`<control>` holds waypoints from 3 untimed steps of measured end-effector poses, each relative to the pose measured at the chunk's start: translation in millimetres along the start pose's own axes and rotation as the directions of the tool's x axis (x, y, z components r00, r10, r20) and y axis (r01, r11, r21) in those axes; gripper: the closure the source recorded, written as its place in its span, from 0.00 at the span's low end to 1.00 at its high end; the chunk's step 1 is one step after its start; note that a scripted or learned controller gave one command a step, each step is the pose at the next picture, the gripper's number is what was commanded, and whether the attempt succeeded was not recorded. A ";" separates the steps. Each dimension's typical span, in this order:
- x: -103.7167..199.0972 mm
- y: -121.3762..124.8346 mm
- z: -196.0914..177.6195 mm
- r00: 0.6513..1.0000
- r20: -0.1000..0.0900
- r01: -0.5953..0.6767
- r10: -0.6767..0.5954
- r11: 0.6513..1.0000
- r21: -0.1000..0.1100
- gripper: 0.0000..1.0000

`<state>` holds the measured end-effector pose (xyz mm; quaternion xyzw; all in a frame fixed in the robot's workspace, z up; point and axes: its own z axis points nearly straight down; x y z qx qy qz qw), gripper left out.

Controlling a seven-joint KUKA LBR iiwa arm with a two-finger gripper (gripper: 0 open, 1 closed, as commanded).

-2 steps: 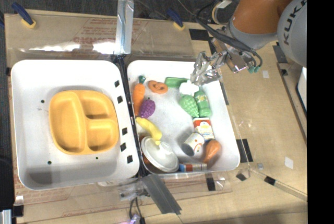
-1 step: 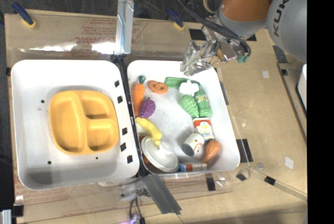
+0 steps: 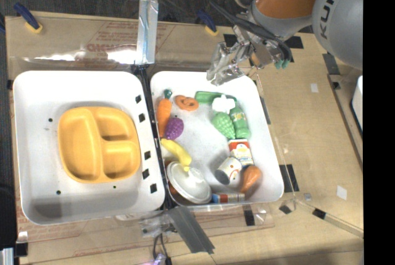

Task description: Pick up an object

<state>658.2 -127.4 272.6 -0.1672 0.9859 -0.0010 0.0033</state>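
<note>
A cardboard-covered bench (image 3: 308, 134) carries two white bins side by side. In the left bin (image 3: 28, 134) a yellow divided tray (image 3: 99, 143) lies alone. The right bin (image 3: 268, 140) is crowded: carrot (image 3: 162, 114), purple grapes (image 3: 174, 128), banana (image 3: 176, 152), a silver lid (image 3: 188, 185), a green toy (image 3: 224, 124), a small can (image 3: 229, 170), all close together or touching. My gripper (image 3: 227, 66) hangs over that bin's far rim, nothing between my fingers; whether they stand wide or narrow I cannot tell.
</note>
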 end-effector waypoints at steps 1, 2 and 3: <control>-0.9 -0.7 -11.1 1.000 0.003 0.001 -0.001 1.000 0.003 1.00; 105.0 37.5 -3.8 0.976 -0.005 -0.219 0.219 0.976 0.000 1.00; 49.1 -61.0 -15.6 0.969 -0.004 -0.246 0.246 0.969 0.002 1.00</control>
